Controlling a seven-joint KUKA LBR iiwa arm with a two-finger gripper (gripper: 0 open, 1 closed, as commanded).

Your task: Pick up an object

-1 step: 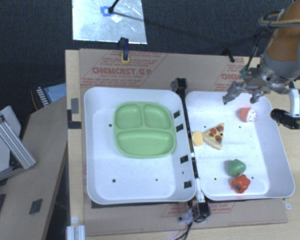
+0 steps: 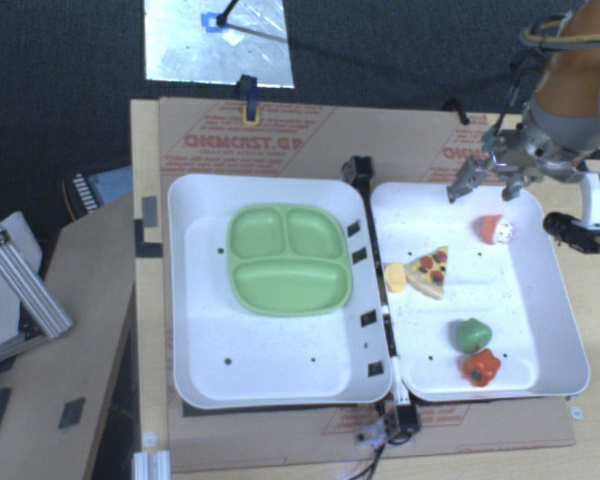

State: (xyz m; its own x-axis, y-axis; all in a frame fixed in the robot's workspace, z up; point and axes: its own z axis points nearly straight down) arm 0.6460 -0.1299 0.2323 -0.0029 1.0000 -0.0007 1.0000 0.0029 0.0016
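Nearest to us, at the bottom edge of the bench [image 2: 280,438], we see a small bundle of cables [image 2: 388,430] just below the place where the two white bins meet. Going from the left, we first meet the left bin [image 2: 195,358], and in it lies a green plate [image 2: 288,260] with three compartments, flat on the bin floor and a little toward the far side. Between the bins runs a row of black clips [image 2: 365,258] along the shared edge. Next comes the right bin [image 2: 555,363], which holds the small things. A small yellow disc [image 2: 394,276] lies close to its left wall, and a toy pizza slice [image 2: 429,271] is just beside it, touching or nearly touching; we cannot tell which. Further right and nearer to us, a green pepper [image 2: 472,335] sits just above a red pepper [image 2: 481,367], and these two seem to touch. Toward the far right corner lies a small red and white piece [image 2: 496,230], apart from the others. Above the far edge of this bin we see the gripper [image 2: 492,179], at the end of the grey arm with its orange band [image 2: 582,73]. Its two fingers stand apart, and nothing is between them. It hangs over the bin rim, near the red and white piece but not touching it. Behind the bench, a shiny sheet [image 2: 218,28] lies on the dark floor.
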